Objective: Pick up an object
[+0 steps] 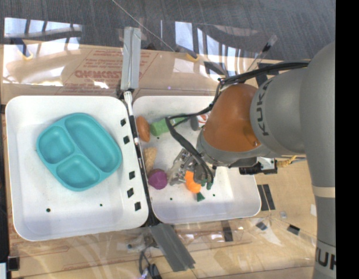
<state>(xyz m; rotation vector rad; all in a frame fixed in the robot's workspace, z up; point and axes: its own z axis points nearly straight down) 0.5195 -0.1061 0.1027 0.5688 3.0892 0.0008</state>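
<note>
Overhead slanted view of two shallow white bins on the tabletop. The arm (295, 115) enters from three o'clock and bends over the right bin (243, 199), its gripper (190, 176) lowered at that bin's centre, directly against a small orange toy with a green tip (194, 185). The gripper's metal parts overlap the toy, and whether they are spread, closed or clamped on it cannot be told. A purple ball (158, 179) lies just beside, at nine o'clock of the gripper; a tan piece (150, 155), an orange-brown egg shape (143, 129) and a green block (159, 127) sit toward eleven o'clock, near the dividing wall. The left bin (17, 156) carries a teal divided plate (79, 150). The orange toy appears light, stiff and smooth, probably plastic, so it may slip; a hold across its narrow middle looks safest. Open floor lies at five o'clock of the toy, while the purple ball crowds the nine o'clock side and the bin's near rim runs close at six o'clock, leaving a straight lift as the clearest path.
</note>
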